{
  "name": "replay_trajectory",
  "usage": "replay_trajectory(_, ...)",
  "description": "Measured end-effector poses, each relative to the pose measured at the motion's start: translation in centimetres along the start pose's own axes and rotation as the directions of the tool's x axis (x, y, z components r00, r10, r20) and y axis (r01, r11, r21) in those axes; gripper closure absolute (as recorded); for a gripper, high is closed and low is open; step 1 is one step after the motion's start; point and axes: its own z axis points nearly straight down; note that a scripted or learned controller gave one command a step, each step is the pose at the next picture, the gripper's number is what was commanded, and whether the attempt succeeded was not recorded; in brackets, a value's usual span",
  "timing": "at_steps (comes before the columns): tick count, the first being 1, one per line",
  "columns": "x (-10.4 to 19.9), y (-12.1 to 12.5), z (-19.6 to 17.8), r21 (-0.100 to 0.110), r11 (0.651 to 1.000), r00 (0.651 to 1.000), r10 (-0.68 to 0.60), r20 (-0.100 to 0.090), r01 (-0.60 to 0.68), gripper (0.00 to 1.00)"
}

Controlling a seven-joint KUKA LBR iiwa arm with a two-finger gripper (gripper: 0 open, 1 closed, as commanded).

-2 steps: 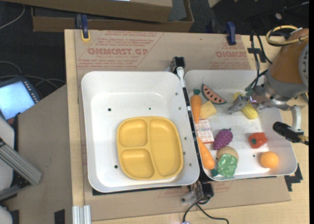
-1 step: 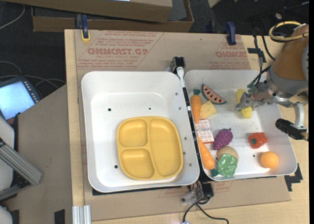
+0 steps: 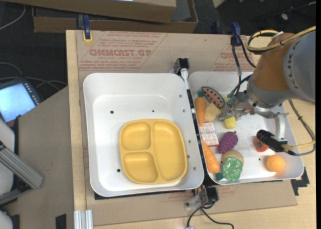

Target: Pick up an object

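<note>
1. Two white bins sit side by side; the left bin [image 3: 100, 92] holds a yellow divided plate [image 3: 153, 151] at lower centre of the frame.
2. Right of centre, the right bin [image 3: 296, 170] holds toy foods: an orange carrot [image 3: 210, 158] lying with its long axis slanting from upper left to lower right, purple grapes [image 3: 228, 141], an orange ball [image 3: 275, 163].
3. Over the bin's upper part, the gripper [image 3: 234, 110] hangs just above a yellow corn piece [image 3: 229, 121]; whether its claw is spread or pressed together cannot be told.

Bench [image 3: 75, 122] under two white bins [image 3: 100, 102]
</note>
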Motion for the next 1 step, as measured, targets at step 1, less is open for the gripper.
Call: replay_trajectory(1,7.93,-0.25,-10.74,-0.016,1.0,1.0,-0.004,0.002,0.004,1.0)
